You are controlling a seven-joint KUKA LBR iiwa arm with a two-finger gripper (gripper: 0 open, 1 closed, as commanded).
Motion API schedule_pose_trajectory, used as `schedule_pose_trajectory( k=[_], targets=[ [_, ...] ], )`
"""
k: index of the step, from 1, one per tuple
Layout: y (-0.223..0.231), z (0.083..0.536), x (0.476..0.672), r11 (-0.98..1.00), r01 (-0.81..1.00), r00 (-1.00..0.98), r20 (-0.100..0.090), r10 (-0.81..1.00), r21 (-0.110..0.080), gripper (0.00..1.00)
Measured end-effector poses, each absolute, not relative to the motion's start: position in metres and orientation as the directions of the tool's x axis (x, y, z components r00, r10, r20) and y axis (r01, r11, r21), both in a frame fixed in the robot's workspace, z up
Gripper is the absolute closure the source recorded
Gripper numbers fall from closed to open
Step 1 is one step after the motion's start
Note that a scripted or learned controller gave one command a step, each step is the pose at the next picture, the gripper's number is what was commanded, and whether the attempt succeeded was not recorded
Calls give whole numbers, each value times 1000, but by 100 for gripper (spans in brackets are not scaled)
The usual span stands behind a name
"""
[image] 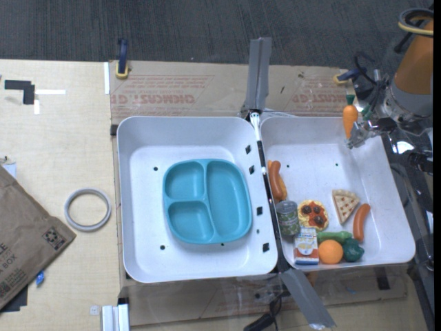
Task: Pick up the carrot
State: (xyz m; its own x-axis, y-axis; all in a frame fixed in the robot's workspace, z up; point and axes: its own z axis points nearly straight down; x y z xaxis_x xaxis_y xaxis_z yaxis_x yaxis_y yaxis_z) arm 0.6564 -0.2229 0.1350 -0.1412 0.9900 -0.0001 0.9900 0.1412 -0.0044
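The carrot [351, 118], orange with a green top, stands upright at the far edge of the right bin [324, 143], raised off the bin floor. My gripper [356, 134] reaches in from the right, and its metal fingers [361, 132] close around the carrot's lower end. The grey arm with its orange band [417, 64] rises behind it at the top right.
The right bin's near half holds two sausages [277, 179] [361, 221], a can [288, 217], a small pizza [313, 213], a sandwich wedge [344, 203], a carton [306, 245], an orange [331, 252] and a green vegetable [353, 249]. A teal divided plate [207, 202] lies in the left bin [138, 185]. A tape ring [87, 208] lies on the bench.
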Motion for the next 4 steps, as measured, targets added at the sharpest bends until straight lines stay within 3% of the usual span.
schedule_pose_trajectory(
  k=[1, 2, 3, 4],
  targets=[
    [-222, 90, 659, 393, 920, -393, 1, 920, -1, 0],
    [-222, 97, 660, 393, 919, -393, 0, 919, -2, 100],
    [-155, 181, 660, 190, 982, -190, -1, 982, -1, 100],
    [-156, 181, 660, 190, 982, -190, -1, 982, -2, 0]
  ],
)
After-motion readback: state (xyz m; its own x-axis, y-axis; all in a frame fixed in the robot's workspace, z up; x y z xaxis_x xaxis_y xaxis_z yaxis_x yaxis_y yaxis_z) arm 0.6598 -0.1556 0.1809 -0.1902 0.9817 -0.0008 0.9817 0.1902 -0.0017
